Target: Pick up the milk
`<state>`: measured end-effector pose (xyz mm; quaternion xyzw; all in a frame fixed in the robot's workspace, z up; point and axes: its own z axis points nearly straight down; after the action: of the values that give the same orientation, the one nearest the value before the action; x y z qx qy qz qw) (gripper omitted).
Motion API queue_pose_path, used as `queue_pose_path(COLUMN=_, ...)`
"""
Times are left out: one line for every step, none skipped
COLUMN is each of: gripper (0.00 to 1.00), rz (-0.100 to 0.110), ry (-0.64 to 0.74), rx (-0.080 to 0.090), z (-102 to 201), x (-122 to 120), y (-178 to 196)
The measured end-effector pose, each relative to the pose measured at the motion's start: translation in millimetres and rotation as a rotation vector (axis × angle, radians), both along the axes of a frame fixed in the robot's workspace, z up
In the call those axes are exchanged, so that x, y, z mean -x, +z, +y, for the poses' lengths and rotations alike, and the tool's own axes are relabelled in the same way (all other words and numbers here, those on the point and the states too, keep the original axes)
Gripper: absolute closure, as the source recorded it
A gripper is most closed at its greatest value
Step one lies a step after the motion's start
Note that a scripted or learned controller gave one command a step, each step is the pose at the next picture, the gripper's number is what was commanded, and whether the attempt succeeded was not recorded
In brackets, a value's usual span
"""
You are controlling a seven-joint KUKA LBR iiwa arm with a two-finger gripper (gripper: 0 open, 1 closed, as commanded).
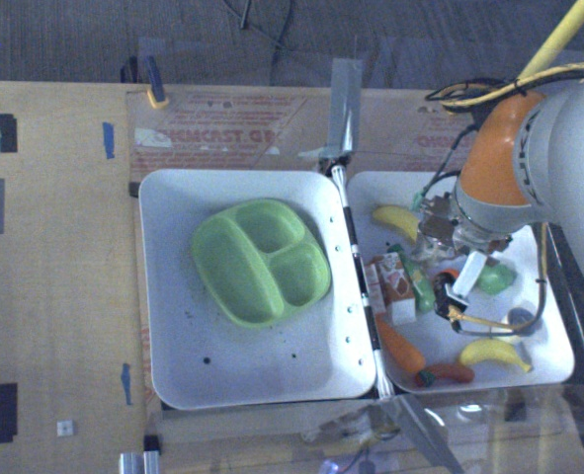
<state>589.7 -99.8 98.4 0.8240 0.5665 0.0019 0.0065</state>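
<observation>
You were looking at the gripper (433, 253) hanging low over the middle of the right bin (560, 361), under the grey arm (568, 156) with its orange band. Whether it was spread or pressed together, you could not tell: the wrist covered it from above (the camera looked almost straight down the tool). Nothing showed as held in it.

The milk carton (394, 286) lay on its side in the left part of that bin, close to the wall shared with the left bin (163, 363), just beside and below-left of the gripper. You could not make out whether the two touched.

Around the carton, a small green item (422, 291) sat against its right edge, partly under the tool. A carrot (400, 350) lay just in front of it, with a red piece (452, 372) at the carrot's tip, too small to name. One banana (396, 221) lay toward the back of the bin, and a second banana (496, 355) sat near the front. A pale green object (496, 278) was partly hidden by the wrist, and a bluish thing (519, 317) near it was too blurred to identify.

The left bin held a green divided plate (262, 262).
</observation>
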Motion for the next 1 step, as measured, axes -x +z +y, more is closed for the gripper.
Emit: queue_pose_path(gripper=1.00, rz=0.001, ry=-0.246, rx=-0.013, z=-16.9, x=-13.8, y=-8.4)
